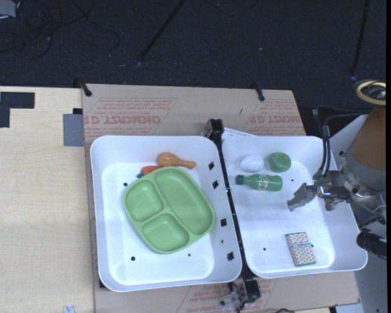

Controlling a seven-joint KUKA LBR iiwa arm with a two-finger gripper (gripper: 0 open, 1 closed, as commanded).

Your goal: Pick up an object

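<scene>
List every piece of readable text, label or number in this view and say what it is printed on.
"CHEMCAST GP": red print, upside down and mirrored, repeated on the brown cardboard sheet under the bins; my best reading.
Green bottle in the right bin: label too small to read.
Patterned card in the same bin: print blurred, unreadable.
Green divided plate in the left bin: no text.

- A single fixed camera looks down on the bench (32,194) from above, at a slant.
- It stands far enough back that both white bins fit whole in the lower middle of the frame: the left bin (111,168) and the right bin (339,253), side by side.
- The top third of the frame takes in dark floor (182,31) beyond the bench.
- The arm (371,149) enters at the right edge of the frame.
</scene>
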